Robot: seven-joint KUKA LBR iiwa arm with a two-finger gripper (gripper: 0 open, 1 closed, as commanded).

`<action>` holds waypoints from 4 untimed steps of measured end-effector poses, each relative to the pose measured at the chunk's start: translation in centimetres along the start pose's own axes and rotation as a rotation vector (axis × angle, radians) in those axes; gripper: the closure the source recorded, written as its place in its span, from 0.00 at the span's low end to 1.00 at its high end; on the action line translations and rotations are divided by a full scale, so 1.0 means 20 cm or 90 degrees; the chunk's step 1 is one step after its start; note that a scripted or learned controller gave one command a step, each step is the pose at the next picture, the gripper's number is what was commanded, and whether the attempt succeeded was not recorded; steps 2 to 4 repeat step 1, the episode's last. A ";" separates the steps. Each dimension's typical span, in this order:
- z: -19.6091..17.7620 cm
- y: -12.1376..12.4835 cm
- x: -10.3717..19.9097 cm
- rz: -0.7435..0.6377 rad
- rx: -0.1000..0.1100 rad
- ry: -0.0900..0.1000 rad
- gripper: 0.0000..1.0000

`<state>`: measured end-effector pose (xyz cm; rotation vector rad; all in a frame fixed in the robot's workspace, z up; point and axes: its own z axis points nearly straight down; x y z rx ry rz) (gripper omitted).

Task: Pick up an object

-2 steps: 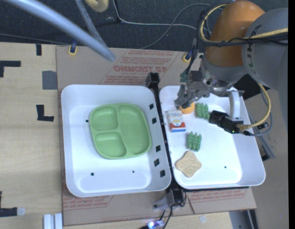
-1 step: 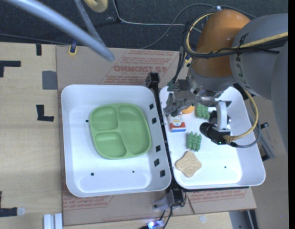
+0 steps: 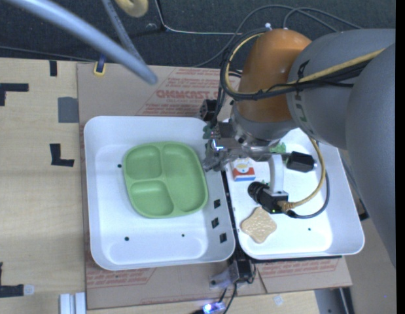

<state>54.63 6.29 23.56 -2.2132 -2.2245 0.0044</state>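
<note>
My gripper (image 3: 245,159) hangs over the left part of the right bin (image 3: 333,241), under the orange wrist band, and the arm's bulk hides most of it. Just beneath it lies a small white, red and blue packet (image 3: 243,171). A tan, cracker-like piece (image 3: 258,226) rests nearer the bin's front. A green item (image 3: 278,148) peeks out from behind the wrist, beside a small black block (image 3: 300,161). Nothing shows between the fingers from this angle.
A green three-compartment plate (image 3: 166,178) lies in the left bin (image 3: 104,241). A black cable fitting (image 3: 264,197) with an orange-tipped hose loops over the right bin. Cardboard sits under both bins. A grey pole crosses the upper left.
</note>
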 end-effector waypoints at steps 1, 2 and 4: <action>0.07 -0.13 0.19 0.001 0.000 0.000 1.00; 0.07 -0.13 0.19 0.001 0.000 0.000 1.00; 0.07 -0.13 0.19 0.001 0.000 0.000 1.00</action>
